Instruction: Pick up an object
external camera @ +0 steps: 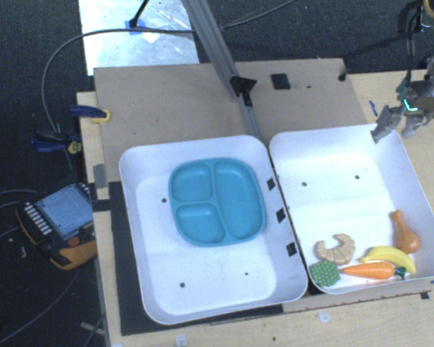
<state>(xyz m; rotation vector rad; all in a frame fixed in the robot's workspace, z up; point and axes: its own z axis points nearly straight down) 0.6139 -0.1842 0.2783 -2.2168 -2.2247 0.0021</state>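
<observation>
Toy foods lie in the near right corner of the right bin (pixel 338 156): a tan croissant (pixel 334 248), a green broccoli (pixel 325 274), an orange carrot (pixel 368 271), a yellow banana (pixel 387 256) and a brown drumstick (pixel 404 232). My gripper (pixel 398 125) hangs over that bin's far right corner, well away from the foods. Its two fingers are spread apart, open, with nothing between them.
A blue divided plate (pixel 218 201) rests in the left bin (pixel 151 245). A slanted metal pole (pixel 214 38) rises behind the bins. Clamps, cables and a small device (pixel 60 216) lie off the bench to the left.
</observation>
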